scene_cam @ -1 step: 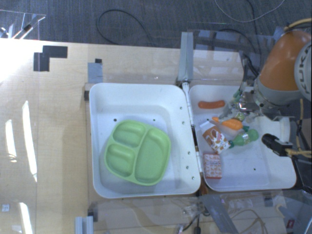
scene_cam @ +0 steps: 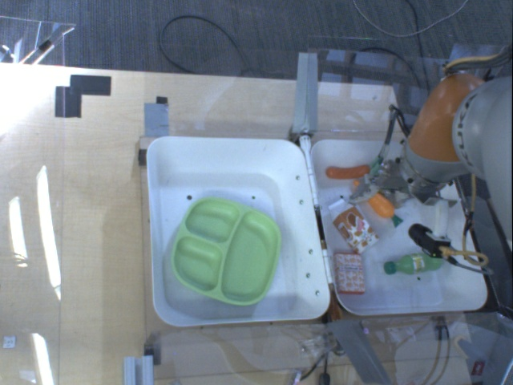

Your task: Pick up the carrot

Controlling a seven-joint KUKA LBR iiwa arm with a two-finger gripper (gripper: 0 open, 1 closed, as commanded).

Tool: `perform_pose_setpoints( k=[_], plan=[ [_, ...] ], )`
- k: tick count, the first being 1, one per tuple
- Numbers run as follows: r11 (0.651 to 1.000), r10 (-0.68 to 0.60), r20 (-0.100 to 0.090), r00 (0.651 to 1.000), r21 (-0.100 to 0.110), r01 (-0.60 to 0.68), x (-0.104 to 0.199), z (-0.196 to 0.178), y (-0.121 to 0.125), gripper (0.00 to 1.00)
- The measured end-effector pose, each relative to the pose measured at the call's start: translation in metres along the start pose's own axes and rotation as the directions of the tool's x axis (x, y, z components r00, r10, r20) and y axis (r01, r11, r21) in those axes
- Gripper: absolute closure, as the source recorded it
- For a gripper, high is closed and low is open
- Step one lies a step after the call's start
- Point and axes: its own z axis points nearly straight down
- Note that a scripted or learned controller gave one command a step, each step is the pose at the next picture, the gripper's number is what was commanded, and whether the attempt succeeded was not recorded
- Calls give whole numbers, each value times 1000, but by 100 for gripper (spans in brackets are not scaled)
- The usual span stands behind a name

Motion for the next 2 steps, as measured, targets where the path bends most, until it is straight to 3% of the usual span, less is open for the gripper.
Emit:
perform_pose_setpoints(
  k=[1,2],
  plan=[
    [1000,-3,-2,1000,-2,3,2,-12,1,100],
    [997,-77,-2,997,2,77,85,-122,-36,100]
  ],
)
